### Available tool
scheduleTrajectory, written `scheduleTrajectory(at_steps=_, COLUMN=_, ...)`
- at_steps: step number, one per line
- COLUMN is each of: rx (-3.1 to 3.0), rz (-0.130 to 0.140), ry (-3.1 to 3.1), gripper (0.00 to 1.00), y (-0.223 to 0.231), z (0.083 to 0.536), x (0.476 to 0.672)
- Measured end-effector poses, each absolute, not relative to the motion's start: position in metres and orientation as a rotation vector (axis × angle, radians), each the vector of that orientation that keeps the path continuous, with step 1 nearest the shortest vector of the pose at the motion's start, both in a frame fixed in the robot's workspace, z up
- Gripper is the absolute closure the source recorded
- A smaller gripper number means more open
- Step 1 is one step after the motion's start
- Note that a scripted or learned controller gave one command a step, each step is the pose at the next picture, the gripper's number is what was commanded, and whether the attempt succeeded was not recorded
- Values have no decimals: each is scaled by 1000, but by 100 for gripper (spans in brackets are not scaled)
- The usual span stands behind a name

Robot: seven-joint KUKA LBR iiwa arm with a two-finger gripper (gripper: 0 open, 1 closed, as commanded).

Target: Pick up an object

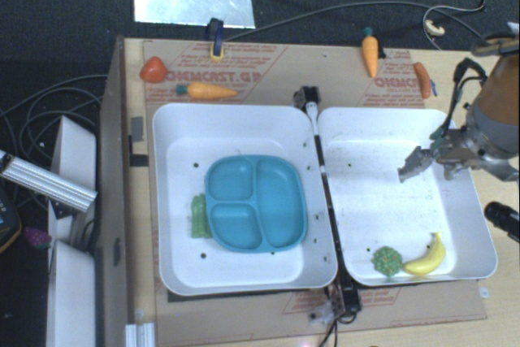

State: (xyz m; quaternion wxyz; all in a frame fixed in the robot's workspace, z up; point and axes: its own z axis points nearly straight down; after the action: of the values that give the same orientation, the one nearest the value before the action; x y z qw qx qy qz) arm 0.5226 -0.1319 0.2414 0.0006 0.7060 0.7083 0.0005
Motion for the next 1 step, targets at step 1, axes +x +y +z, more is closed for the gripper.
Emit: scheduleTrajectory(at_steps=1, rx=2213, rz=5, ry=2225, gripper=100, y=-132, z=252, x=524)
